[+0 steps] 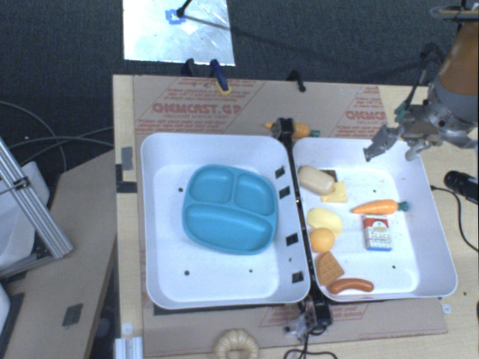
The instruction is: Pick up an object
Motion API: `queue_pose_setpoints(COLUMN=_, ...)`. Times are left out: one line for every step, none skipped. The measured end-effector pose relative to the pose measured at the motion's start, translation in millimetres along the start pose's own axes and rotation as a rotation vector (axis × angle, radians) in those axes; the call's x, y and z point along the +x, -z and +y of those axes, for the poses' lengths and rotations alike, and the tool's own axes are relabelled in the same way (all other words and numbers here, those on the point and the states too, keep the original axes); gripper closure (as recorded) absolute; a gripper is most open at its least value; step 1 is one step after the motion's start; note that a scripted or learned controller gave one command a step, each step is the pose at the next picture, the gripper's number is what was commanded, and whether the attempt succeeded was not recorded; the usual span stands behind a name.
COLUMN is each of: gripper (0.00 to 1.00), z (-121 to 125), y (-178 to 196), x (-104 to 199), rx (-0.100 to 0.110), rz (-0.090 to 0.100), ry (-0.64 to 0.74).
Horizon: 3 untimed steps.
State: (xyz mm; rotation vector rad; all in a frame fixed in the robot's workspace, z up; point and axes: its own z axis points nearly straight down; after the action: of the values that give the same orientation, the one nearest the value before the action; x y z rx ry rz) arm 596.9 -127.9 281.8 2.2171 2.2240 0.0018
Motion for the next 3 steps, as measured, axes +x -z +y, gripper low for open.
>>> queue_pose_setpoints(gripper=0.00, z=0.8, y=-62.8, x=2.0, rx=0.005, rz=0.000, ry=-0.001)
queue_pose_setpoints(gripper=0.00, z=1.2, y=-104.8, x=1.5, rx=0.004, rz=0.000, ry=-0.002)
queue_pose_setpoints(gripper=0.00, z=-0.8, y=-150.1, x=-5.9, rx=0.004, rz=0.000, ry=-0.003)
